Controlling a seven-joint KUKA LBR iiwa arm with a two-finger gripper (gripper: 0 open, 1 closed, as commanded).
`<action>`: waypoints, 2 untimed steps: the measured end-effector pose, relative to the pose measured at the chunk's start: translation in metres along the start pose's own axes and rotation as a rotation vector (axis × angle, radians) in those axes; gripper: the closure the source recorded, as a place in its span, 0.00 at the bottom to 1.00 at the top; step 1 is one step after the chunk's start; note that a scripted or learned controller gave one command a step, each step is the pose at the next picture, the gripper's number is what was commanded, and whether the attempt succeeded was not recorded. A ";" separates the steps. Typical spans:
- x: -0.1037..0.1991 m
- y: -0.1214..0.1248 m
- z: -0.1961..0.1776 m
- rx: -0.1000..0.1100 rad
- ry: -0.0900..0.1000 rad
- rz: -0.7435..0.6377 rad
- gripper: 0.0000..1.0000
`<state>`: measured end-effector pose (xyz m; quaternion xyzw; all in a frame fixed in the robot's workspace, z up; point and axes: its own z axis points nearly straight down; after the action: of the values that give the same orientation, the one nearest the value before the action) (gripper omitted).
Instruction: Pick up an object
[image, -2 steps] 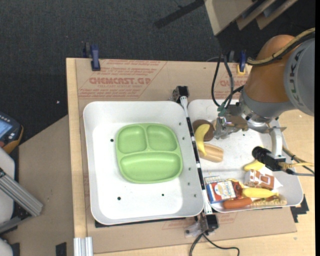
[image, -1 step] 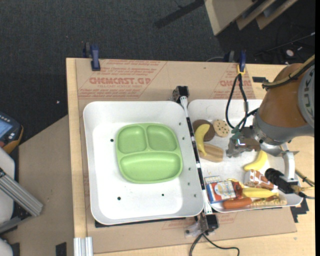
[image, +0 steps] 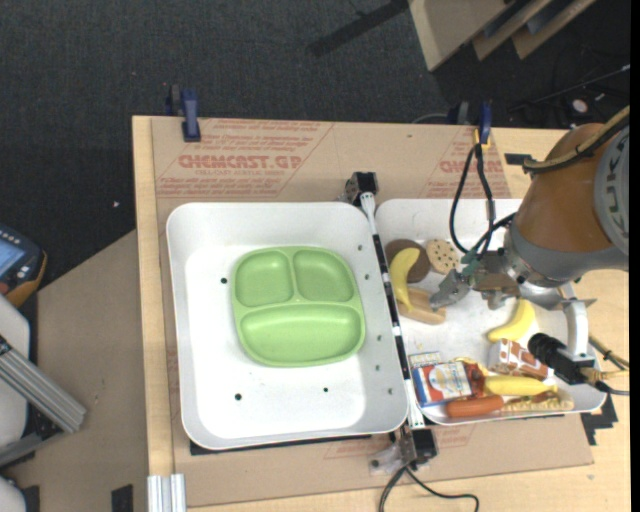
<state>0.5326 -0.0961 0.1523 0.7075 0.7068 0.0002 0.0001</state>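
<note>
From where I'm standing, the gripper is down in the right bin, jaws look spread, nothing between them. The banana lies just left of the fingertips, long axis running roughly up-down, curving. The green tray sits in the left bin.

A robotics lab or test cell, not a home. Shown by a bench topped with brown board printed with red factory lettering and held by blue clamps at the upper edge. Two shallow white bins set side by side at centre, bolted at a black bracket. A grey and orange industrial arm at right, trailing black cables. Dark carpet all around, aluminium framing at lower left.
</note>
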 end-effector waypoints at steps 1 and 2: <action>-0.064 -0.038 0.071 0.006 -0.001 0.006 0.00; -0.104 0.063 0.035 -0.012 -0.007 -0.003 0.00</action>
<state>0.5952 -0.1999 0.1171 0.7063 0.7079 0.0021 0.0067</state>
